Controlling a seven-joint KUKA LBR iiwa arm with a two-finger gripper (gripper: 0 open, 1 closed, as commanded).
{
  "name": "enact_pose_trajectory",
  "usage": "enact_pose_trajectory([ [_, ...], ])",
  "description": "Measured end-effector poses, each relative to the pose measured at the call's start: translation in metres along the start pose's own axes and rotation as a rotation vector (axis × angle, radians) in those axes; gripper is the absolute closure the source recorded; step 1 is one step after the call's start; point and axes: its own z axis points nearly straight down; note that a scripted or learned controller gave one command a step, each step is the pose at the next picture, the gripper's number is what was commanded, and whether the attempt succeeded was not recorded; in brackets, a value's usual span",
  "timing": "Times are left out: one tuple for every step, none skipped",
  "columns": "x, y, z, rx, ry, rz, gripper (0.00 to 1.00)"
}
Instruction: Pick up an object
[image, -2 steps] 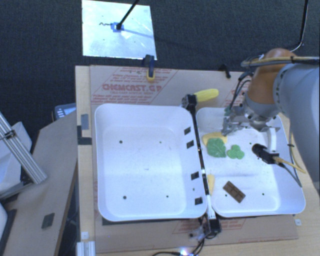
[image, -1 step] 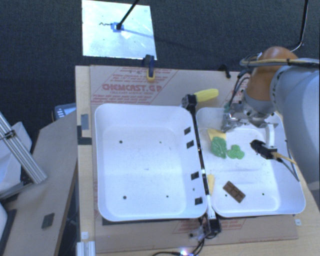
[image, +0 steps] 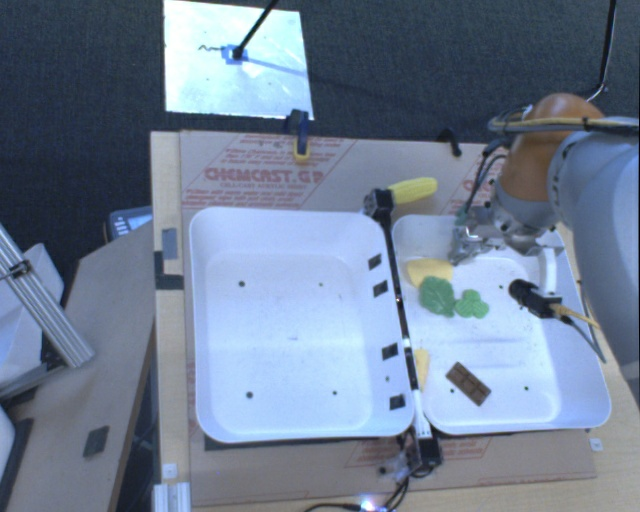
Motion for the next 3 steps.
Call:
enact_pose_trajectory([
  [-0.031, 0.001, -0.190, -0.017, -0.005, 0.000, 1.00],
  [-0.043, -0.085, -0.364, -0.015, -0.004, 0.003, 1.00],
  [-0.019, -0.087, -0.251, 0.011, 0.004, -0.003, 1.00],
])
